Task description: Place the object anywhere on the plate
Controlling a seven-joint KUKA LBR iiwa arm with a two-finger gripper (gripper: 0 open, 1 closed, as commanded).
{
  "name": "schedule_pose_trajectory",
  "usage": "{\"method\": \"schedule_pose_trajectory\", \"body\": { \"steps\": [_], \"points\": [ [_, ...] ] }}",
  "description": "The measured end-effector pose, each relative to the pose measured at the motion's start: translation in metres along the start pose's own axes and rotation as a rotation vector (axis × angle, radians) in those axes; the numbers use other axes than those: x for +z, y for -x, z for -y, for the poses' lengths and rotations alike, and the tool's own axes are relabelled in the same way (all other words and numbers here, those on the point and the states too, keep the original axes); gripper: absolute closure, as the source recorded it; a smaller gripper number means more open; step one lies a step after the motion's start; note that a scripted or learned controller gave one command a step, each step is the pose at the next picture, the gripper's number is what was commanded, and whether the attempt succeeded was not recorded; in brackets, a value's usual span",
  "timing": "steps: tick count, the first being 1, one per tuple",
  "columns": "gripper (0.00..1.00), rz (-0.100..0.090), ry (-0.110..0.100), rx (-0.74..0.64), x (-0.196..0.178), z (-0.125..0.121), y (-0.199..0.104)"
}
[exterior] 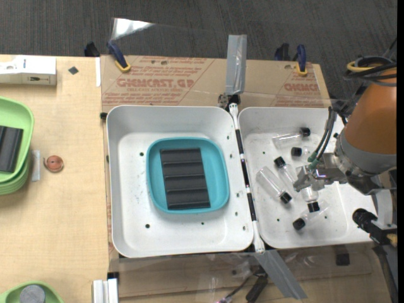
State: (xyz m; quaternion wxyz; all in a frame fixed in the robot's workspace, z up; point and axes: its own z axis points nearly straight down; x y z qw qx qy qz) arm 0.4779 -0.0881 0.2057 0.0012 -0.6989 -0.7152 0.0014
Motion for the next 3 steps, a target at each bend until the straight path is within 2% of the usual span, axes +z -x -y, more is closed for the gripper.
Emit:
{"method": "schedule_pose_trajectory", "body": {
  "steps": [1,2,3],
  "points": [
    [1.00,0.001,0.002,-0.125,-0.013,-0.002,-0.069],
    [1.00,0.001,-0.001,-0.249,0.015,-0.009,-0.151],
    [0.00,0.001,-0.001,-0.248,0.015,-0.009,-0.151]
  ]
}}
